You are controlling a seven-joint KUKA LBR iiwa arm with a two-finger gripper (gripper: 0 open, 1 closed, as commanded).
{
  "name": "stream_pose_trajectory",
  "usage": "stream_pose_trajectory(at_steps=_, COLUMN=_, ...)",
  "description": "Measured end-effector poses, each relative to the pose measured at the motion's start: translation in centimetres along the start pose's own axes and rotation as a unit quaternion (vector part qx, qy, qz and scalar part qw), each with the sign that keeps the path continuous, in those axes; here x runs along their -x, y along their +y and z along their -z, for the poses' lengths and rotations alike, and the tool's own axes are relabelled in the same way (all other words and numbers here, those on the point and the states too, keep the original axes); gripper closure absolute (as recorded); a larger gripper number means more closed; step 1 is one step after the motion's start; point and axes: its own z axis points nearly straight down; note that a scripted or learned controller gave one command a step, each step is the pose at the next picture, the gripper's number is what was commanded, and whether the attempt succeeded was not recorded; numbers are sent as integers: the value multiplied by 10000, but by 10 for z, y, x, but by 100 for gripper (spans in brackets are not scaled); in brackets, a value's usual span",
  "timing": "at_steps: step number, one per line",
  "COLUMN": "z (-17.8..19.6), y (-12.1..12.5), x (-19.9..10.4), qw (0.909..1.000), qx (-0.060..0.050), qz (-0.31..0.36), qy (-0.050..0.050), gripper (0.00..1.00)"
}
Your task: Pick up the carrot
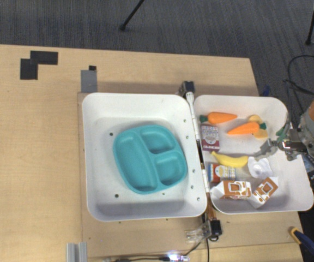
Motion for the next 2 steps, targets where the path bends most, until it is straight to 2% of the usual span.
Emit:
stream_pose_trajectory(at_steps=1, z=-87, y=98, x=23, qw=9998, qx=-28, qz=202, qy=3, gripper=0)
stream_pose_trajectory(at_steps=2, z=-113, y=139, x=7, qw=9996, qx=36, qz=-275, qy=-9, gripper=0)
